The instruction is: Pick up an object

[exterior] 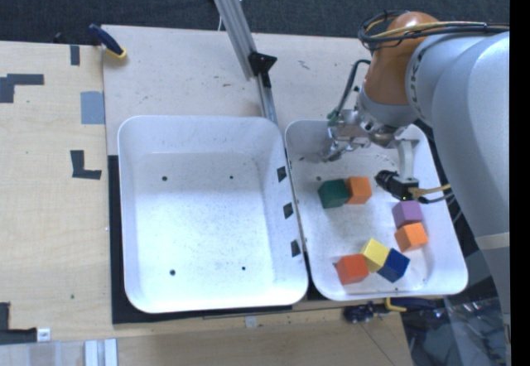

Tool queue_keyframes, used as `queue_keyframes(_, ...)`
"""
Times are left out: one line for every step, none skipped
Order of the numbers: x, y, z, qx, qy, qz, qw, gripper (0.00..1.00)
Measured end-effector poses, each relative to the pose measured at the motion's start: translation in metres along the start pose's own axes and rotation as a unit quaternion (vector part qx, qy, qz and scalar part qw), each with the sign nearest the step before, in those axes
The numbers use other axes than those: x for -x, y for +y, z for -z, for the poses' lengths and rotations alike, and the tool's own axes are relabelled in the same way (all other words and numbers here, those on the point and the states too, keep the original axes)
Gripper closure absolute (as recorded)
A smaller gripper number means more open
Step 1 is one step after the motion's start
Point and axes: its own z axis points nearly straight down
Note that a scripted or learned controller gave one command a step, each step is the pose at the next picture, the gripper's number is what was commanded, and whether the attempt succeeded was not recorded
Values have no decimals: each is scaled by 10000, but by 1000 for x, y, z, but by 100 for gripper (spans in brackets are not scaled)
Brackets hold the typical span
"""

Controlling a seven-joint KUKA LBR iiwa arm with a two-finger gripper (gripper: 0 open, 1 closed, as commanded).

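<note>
The red block [351, 268], yellow block [374, 252] and blue block [394, 265] lie nearest. The hand [335, 146] hovers above the right bin's [443, 277] far corner, its opening unclear, holding nothing visible; reaching step, next descend onto the green block [333, 193].

The gripper [338, 147] hangs over the right bin [315, 137], above a green block [333, 193] touching an orange block [359, 189].

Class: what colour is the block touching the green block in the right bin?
Orange block, seen in the camera view.
</note>
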Motion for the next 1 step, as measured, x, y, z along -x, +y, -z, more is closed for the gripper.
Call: queue_keyframes(2, -8, 48, 26, 3, -14, 10000, 100)
